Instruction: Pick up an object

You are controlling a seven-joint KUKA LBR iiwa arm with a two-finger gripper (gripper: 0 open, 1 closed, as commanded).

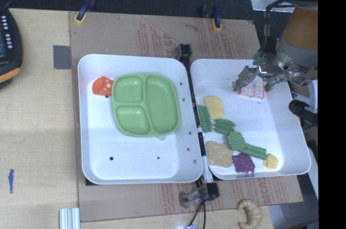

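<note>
The gripper (254, 80) is shown with its fingers spread open and nothing held between them, poised over the far part of the right bin (281, 130) just above a small red-and-white packet (252, 91), while a green divided plate (146, 104) is seen in the left bin (97, 152).

A small flat packet (252, 91), white with red print, is seen lying in the right bin (286, 130) near its far right corner, just beneath the gripper (254, 80), well apart from the toy foods clustered toward the bin's near left.
</note>
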